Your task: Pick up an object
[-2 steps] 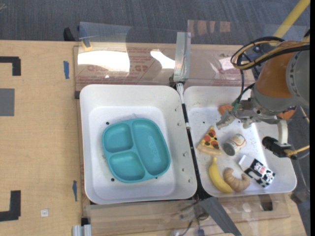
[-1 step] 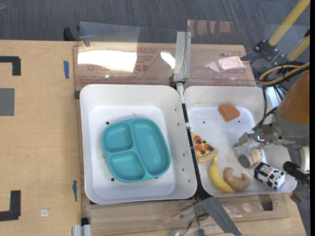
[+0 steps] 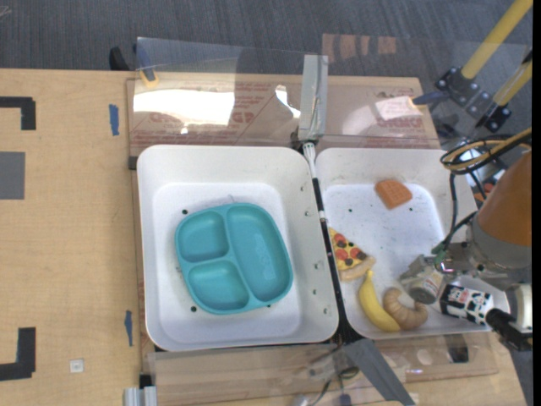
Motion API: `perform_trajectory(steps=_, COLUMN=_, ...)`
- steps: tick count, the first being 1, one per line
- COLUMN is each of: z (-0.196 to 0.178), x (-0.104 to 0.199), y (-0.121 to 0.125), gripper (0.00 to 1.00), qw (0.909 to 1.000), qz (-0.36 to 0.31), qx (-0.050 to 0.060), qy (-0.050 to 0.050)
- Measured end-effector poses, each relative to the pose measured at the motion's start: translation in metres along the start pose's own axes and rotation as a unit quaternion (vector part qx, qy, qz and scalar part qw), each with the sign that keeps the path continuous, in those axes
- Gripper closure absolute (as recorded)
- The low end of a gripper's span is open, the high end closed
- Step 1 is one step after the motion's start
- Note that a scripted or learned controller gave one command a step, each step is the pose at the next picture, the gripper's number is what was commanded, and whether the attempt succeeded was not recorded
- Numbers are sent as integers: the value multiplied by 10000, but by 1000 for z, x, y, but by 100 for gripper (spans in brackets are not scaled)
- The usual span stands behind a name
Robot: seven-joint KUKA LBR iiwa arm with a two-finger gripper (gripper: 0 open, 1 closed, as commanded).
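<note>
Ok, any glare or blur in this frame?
Camera view: bright glare on the clear panel behind the left bin; a weaker patch behind the right bin. The claw looks soft and cluttered; the teal tray is evenly lit.

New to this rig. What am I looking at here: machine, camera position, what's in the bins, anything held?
One camera, fixed above the bench, looks down at a slant on two shallow white bins. The left bin holds a teal divided plate. The right bin holds toy food: an orange piece, a pizza slice, a banana and a brown ring-shaped piece. The grey and orange shape at the right is the robot arm. Its gripper sits low in the right bin, just beside the brown piece. I see nothing clearly held.
</note>
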State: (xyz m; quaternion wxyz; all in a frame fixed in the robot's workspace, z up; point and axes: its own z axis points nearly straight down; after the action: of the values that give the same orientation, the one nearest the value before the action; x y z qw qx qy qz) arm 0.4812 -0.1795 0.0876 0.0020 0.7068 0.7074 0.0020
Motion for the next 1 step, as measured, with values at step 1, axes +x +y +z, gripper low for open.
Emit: perform_trajectory(steps=1, z=-11, x=-1, y=3, gripper=100, qw=10000, qz=4, qx=-41, qy=-18)
